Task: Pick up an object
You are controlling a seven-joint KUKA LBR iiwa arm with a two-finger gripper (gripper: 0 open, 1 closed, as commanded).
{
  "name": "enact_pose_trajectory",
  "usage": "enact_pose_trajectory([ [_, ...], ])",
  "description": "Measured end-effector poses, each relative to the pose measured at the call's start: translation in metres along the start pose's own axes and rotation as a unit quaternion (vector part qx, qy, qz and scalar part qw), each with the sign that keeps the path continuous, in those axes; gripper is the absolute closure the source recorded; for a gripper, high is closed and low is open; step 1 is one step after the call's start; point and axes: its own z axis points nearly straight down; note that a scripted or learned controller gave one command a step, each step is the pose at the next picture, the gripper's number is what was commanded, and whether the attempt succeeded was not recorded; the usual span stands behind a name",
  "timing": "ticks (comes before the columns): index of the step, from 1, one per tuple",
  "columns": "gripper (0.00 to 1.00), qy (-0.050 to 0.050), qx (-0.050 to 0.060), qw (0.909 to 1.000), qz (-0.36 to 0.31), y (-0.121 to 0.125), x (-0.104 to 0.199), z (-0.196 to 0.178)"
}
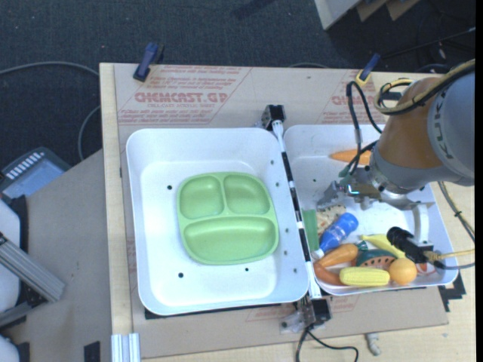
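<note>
The right bin (302, 145) holds a pile of toy food. My gripper (334, 196) is low inside it, at the bin's left middle, just above a blue bottle (337, 231) and a beige speckled piece (326, 219). The grey arm with its orange band (411, 138) covers the bin's right side. Behind the gripper lies an orange carrot (347, 156), partly hidden by the wrist. Along the front wall lie a yellow corn cob (364, 277), an orange fruit (403, 271) and an orange-brown sausage shape (336, 256). Nothing shows between the fingers.
The left bin (143, 225) holds a green divided plate (226, 217) at its middle. A yellow banana (381, 243) and a dark green piece (370, 261) sit among the toys at the right bin's front. A black rail (287, 176) separates the bins.
</note>
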Motion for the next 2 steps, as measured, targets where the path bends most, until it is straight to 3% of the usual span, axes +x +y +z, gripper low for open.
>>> enact_pose_trajectory([
  [2, 0.00, -0.001, -0.002, 1.0000, 0.000, -0.031, 0.010, 0.019],
])
